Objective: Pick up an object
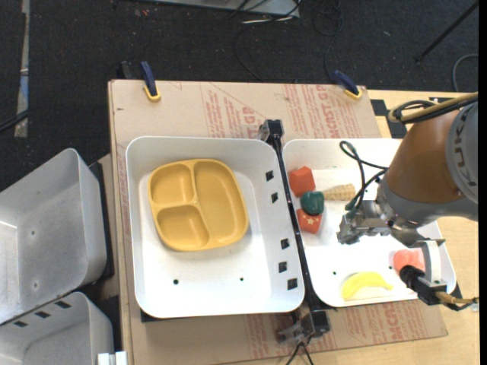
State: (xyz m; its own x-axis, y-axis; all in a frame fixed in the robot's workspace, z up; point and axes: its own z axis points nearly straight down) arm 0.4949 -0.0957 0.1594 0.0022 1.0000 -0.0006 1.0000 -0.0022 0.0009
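The right bin (329,268) holds several small toys. An orange-red block (302,179) lies by its left wall, with a green piece (313,201) and a red piece (309,220) just below it. A tan cone-like piece (341,192) lies beside them. A yellow banana (365,284) rests near the front edge, and a pink-red item (409,260) sits at the right. My gripper (348,234) hangs low over bare bin floor, right of the red piece and above the banana, with nothing seen in it.
The left bin (221,284) carries a yellow divided plate (199,204). Spare white tubs (46,219) stand off the bench at the left. Clamps (150,82) (348,84) grip the far edge of the board. A black cable (358,158) loops above the gripper.
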